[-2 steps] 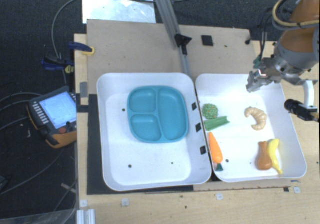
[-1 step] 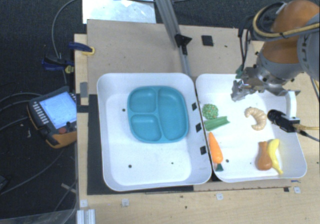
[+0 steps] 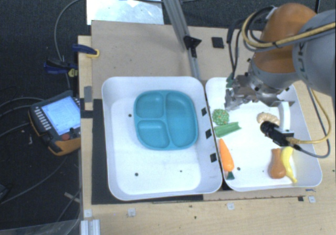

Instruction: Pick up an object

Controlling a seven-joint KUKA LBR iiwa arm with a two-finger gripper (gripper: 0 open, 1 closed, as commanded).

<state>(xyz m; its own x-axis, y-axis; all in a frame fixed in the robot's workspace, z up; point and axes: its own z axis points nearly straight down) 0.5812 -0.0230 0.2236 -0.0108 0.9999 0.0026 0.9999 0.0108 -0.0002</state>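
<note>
The right bin (image 3: 310, 176) holds several toy foods. A bumpy green ball (image 3: 220, 116) lies near its left wall, with a flat green piece (image 3: 227, 128) just below it and an orange carrot (image 3: 226, 155) further toward the front. A tan curled piece (image 3: 268, 118) lies mid-bin. At the front right, a brown lump (image 3: 276, 169) touches a yellow banana (image 3: 289, 166). My gripper (image 3: 232, 99) hangs over the bin's back left part, just above and right of the green ball. Nothing shows between its tips.
The left bin (image 3: 157, 176) carries a blue divided plate (image 3: 166, 119). A grey pole (image 3: 176, 8) slants across the back of the bench. The arm's orange band (image 3: 286, 24) and grey body cover the right bin's back right corner.
</note>
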